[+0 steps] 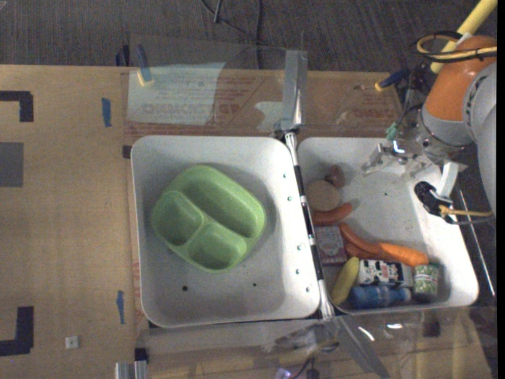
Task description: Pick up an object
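The left bin [150, 290] holds only a green divided plate [209, 217], which sits left of the central divider [304, 219] between the two bins. Nothing there suits a two-finger pinch, so the pick is better sought on the divider's right side.

Just right of the divider, in the right bin [394, 204], a round brown item [323, 194] and a sausage [331, 213] lie close against it. Further right along the near edge lie a banana [344, 280], a small carton [382, 272], a blue bottle [380, 296], a carrot [394, 253] and a green can [426, 279], all crowded together.

The gripper [406, 155] hangs far right of the divider, over the bin's far corner, with nothing seen between its fingers; how wide they stand cannot be told.

A clean pick would likely be helped by choosing the sausage or carrot, each slender, and by closing across its narrow width. The crowded cluster should be approached from above, so neighbours are not nudged.
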